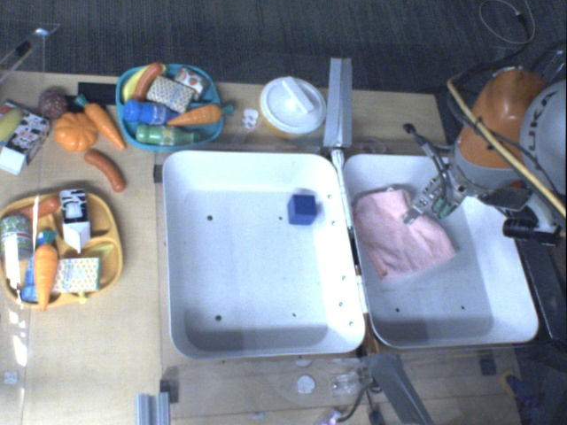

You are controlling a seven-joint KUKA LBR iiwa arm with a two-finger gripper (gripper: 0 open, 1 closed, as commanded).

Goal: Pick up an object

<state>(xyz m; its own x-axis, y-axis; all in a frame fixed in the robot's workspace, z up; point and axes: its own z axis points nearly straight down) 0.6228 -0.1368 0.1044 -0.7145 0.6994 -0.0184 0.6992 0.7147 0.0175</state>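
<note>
A pink cloth (400,233) lies crumpled in the right bin (461,317), toward its left and upper part. My gripper (423,208) hangs right over the cloth's upper right edge, with the arm reaching in from the right. Its fingers are small and dark against the cloth. A small blue cube (303,208) sits in the left bin (239,299), near its upper right corner, well apart from the gripper.
A metal divider bar (337,104) stands between the bins at the back. A white lidded bowl (292,104), a blue basket of toy food (168,104) and a yellow tray of toys (62,251) sit outside the bins on the left and back.
</note>
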